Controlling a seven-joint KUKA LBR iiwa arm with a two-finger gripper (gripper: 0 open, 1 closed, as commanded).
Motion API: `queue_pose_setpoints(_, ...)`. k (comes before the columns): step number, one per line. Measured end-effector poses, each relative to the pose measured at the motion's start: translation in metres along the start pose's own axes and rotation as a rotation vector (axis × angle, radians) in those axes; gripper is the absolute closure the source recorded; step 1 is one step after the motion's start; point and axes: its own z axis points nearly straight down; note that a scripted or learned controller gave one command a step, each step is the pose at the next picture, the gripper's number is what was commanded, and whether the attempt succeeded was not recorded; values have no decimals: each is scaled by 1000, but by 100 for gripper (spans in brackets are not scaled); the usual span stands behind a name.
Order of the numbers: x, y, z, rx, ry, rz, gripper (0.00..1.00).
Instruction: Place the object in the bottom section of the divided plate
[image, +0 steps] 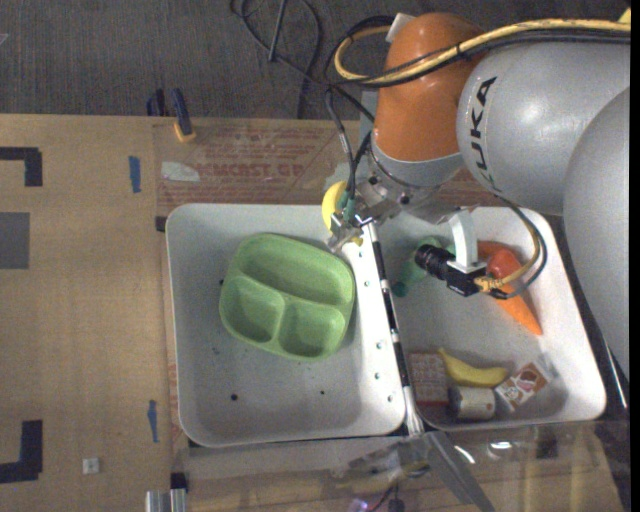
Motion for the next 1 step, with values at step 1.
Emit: queue_pose_setpoints(1, 0, 0, 0, 0, 0, 0, 0)
